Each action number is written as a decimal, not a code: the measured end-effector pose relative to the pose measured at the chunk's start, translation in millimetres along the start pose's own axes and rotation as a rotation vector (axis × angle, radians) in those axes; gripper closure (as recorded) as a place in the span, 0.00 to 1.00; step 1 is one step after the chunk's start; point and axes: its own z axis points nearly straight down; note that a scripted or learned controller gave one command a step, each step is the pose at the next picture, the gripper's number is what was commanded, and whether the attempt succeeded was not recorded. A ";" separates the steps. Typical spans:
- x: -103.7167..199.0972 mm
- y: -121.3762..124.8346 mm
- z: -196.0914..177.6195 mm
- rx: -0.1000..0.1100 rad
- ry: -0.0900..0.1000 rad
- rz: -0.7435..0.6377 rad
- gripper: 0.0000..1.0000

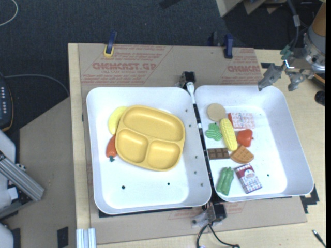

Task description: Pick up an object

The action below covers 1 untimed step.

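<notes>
My gripper (282,80) hangs at the upper right, above the far right corner of the right bin (289,138). Its two fingers are spread apart with nothing between them. The toy food lies in the left half of that bin: a tan round cookie (216,111), a corn cob (228,134), a green broccoli piece (213,133), a red pepper (244,137), a chocolate bar (217,153), an orange wedge (242,155), a green pickle (225,180) and a small red carton (247,178). A pink-printed packet (241,119) lies beside the corn.
The left bin (101,180) bears a yellow divided tray (150,137), with a yellow banana-like piece (115,119) and a red-orange carrot (111,147) tucked at its left edge. Brown cardboard (155,61) lies under both bins, held by clamps at the back.
</notes>
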 end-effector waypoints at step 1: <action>0.4 2.0 -8.5 -0.014 -0.003 -0.003 0.00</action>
